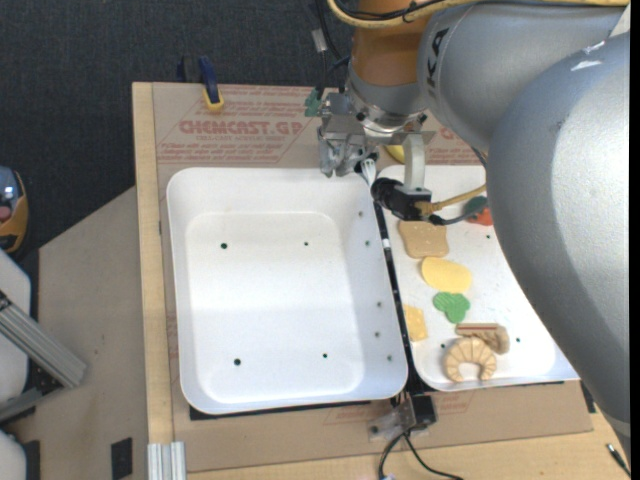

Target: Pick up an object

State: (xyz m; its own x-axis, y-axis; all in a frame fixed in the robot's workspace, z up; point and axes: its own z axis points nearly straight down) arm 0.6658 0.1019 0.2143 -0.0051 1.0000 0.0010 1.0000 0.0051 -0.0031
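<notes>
Nearest, at the near end of the right bin [492, 268], we log one croissant-shaped piece [470, 360]. Just beyond it and touching it lies one brown stick [478, 329].

Item: one small yellow piece [413, 322], against the bin's left wall.
Item: one green piece [450, 305], mid-bin.
Item: one yellow oval [445, 273], touching the green piece on its far side.
Item: one tan toast slice [423, 237], farther still.
Item: one red-orange piece [481, 215], far right, partly hidden by the arm.

That makes seven loose pieces, all in the right bin.

On the left bin [270, 298] we count four dark dots [223, 246] across its floor.

One gripper [343, 163] hangs over the far rim where the two bins meet, apart from every piece. Whether it is spread or closed we cannot tell.

One blue-and-yellow clamp [210, 83] sits on the far edge of the brown board [240, 138].
</notes>
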